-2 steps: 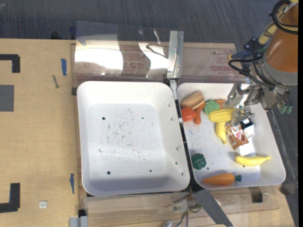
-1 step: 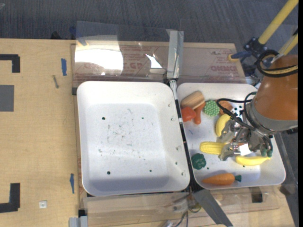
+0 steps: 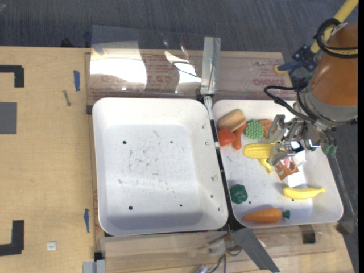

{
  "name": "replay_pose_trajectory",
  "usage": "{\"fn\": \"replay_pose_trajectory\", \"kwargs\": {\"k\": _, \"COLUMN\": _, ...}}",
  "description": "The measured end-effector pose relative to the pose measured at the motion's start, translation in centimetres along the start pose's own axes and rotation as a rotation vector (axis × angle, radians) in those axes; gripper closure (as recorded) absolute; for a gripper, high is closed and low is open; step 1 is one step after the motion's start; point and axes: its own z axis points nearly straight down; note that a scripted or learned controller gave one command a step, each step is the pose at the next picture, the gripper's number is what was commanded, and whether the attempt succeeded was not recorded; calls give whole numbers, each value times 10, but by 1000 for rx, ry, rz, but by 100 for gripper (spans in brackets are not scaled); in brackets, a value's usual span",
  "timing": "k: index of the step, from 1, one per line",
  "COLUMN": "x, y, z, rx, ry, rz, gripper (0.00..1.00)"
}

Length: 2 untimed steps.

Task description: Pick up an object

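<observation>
Several toys lay in the right bin [image 3: 335, 209], and the gripper [image 3: 282, 147] hung low over the corn [image 3: 259, 151] at mid-bin, its grip unreadable, so the pick looked at the reach stage, needing a firm close, then a lift.

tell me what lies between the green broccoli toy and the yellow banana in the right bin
Bare white bin floor in the camera view; nothing lies between the green broccoli toy and the yellow banana.

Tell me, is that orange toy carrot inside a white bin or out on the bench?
Inside. The orange toy carrot lies in the right white bin, near its front rim.
</observation>
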Motion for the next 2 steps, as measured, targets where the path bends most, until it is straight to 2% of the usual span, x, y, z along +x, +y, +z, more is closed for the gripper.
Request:
{"fn": "replay_pose_trajectory", "kwargs": {"k": 1, "x": 48, "y": 32, "z": 58, "rx": -2, "ry": 12, "rz": 66, "gripper": 100}}
{"fn": "replay_pose_trajectory", "kwargs": {"k": 2, "x": 32, "y": -28, "z": 116, "rx": -3, "ry": 12, "rz": -290, "gripper": 100}}
